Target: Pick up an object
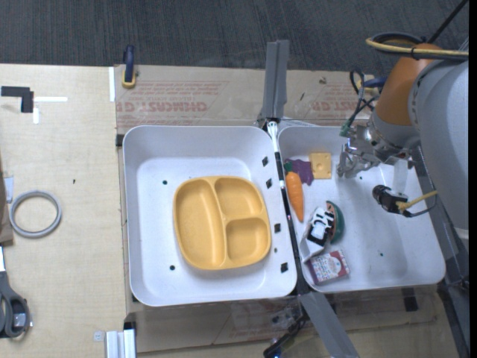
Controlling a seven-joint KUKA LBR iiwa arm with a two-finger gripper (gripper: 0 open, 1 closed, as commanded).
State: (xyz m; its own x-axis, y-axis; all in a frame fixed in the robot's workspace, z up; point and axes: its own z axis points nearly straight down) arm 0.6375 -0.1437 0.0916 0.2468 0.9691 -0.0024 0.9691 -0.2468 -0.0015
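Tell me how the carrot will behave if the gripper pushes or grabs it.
The carrot looks round and tapered, so it would probably roll or swing sideways when pushed. It appears smooth, likely a light plastic toy, and may slip from a grip. It lies against the bin wall, probably limiting access.

arm [447,88]: large rounded grey casing, smooth and matte, bulking in from the right. orange band [399,88]: a domed orange section just above the wrist, glossy in the light. wrist [387,136]: darker grey metal block, cluttered with small fittings and a touch of green and blue at its side. gripper [349,166]: slim pale metallic parts under the wrist. cables: a yellow-and-black hose [399,45] looping over the top of the arm; thin black leads [451,17] trailing away; a short black connector [389,198] with a yellowish lead hanging below.
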